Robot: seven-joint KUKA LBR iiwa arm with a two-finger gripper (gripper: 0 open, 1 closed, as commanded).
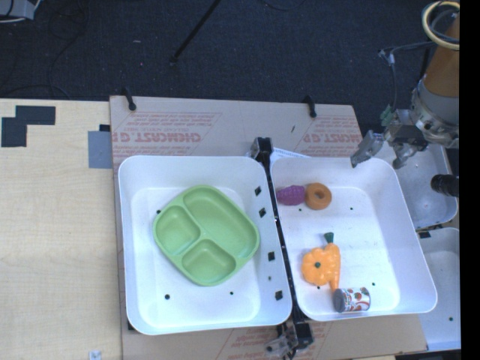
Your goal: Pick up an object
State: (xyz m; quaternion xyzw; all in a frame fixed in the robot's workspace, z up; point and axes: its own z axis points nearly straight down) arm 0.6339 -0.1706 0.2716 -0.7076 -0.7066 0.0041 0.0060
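The camera view looks down at a slant on a tabletop (pixel 52 223) of pale wood carrying two shallow white bins side by side on a cardboard sheet (pixel 195 130). The left bin (pixel 142 178) sits at the centre of the frame and contains a green divided plate (pixel 205 235) with three compartments, lying flat and turned at an angle.

The right bin (pixel 390 231) holds four small things. Toward its upper left lie a purple toy (pixel 291 195) and, just beside it on the right, an orange-brown doughnut (pixel 319 196); the two look to be touching or nearly so. Lower in the bin, near its middle, is an orange pepper-like toy (pixel 322 265) with a small green stem pointing up the frame. Just below it, close to the bin's lower wall, a small can (pixel 352 299) lies on its side.

The end effector (pixel 384 147) is at the upper right of the frame, above the upper right corner of the right bin, well apart from all four things. Its two fingers are spread wide with nothing between them.
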